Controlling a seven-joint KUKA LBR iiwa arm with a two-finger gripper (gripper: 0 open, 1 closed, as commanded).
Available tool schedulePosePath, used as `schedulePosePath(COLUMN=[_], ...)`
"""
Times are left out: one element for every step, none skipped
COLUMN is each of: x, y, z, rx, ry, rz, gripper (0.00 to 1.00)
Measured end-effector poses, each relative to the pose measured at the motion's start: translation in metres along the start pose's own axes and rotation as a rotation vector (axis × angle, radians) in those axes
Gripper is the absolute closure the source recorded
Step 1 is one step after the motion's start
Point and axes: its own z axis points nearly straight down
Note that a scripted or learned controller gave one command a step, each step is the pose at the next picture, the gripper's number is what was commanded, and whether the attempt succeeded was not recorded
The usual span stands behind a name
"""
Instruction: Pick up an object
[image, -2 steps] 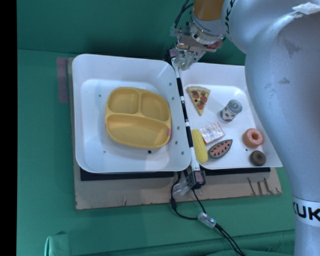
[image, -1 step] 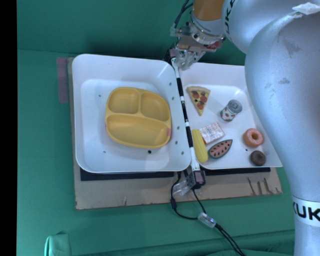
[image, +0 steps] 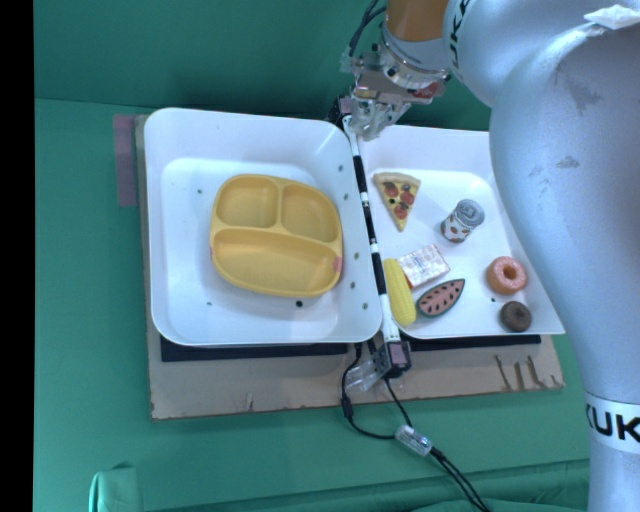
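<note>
Camera view, gripper (image: 372, 118): hovering over the far end of the divider (image: 366, 215); grip state not discernible.
Camera view, right bin (image: 478, 160): holding the loose pickables, pizza slice (image: 398, 197), can (image: 461, 220), corn (image: 399, 290), donut (image: 506, 274).
Camera view, left bin (image: 180, 150): carrying a yellow tray (image: 275, 235).

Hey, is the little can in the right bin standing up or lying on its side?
Tipped: the can leans in the right bin, with its grey top facing up and right.

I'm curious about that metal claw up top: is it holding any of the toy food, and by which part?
Nothing is held; the gripper hangs over the bins' far edge, apart from the pizza slice.
</note>
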Motion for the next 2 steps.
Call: schedulePosePath(x=[0.0000,0.0000], y=[-0.0001,-0.0005], z=[0.0000,0.0001], rx=[0.000,-0.002], ry=[0.000,0.000], rz=[0.000,0.000], gripper=[0.00,0.00])
